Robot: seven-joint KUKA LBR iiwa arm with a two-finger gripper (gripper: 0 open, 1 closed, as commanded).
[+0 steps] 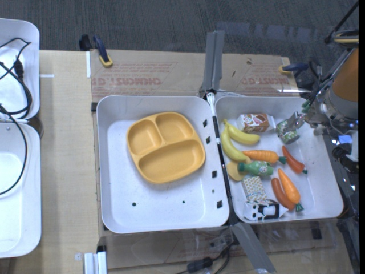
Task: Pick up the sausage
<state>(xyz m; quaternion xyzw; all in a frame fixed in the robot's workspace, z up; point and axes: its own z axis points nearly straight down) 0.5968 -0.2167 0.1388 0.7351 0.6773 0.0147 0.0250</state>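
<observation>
The sausage [278,193] lies lengthwise toward the front of the right bin [328,170], well below the gripper [293,124]; grip state unclear.

cardboard sheet [171,73], mirrored print, unreadable
</observation>
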